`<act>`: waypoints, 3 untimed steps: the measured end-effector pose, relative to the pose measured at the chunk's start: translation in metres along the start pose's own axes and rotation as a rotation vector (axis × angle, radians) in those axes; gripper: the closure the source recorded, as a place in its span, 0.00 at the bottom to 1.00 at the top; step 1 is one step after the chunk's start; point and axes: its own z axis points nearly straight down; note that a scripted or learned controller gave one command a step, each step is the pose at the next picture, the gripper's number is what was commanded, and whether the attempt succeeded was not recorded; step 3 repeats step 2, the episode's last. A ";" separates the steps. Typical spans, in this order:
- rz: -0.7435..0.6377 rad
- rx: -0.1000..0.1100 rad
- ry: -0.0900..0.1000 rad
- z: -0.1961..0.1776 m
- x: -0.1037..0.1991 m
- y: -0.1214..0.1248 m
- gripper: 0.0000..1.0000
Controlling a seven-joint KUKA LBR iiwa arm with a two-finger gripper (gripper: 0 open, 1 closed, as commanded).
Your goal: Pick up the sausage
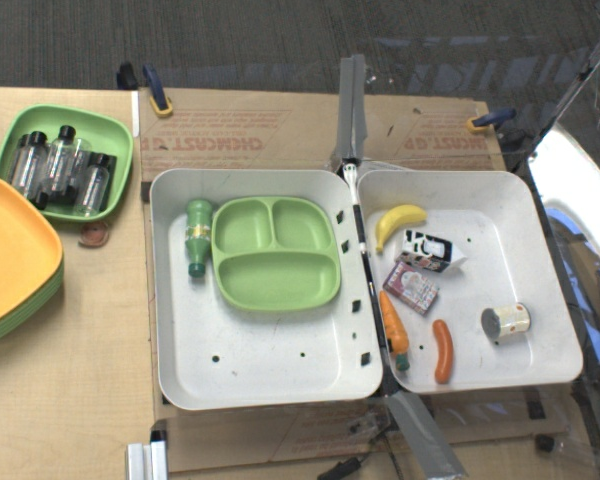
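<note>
- One sausage (442,351) is lying in the right bin (480,258), near the front wall, with its long side pointing near to far.
- The carrot (394,330) is lying just to its left, so a grab aimed a bit left could be catching the carrot instead.
- The sausage is looking round and smooth, so it could be rolling or slipping out of a squeeze.
- The front wall is sitting close, so a low reach could be bumping it.
- Nobody can tell how the gripper's jaws are standing.

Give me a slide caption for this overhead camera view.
Sausage lies in the right bin beside a carrot; the left bin holds a green divided plate.
</note>
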 end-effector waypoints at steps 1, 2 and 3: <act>-0.087 0.000 -0.002 0.003 0.000 -0.001 1.00; 0.001 -0.001 0.002 -0.001 0.003 0.001 1.00; 0.001 -0.001 0.002 -0.001 0.003 0.001 1.00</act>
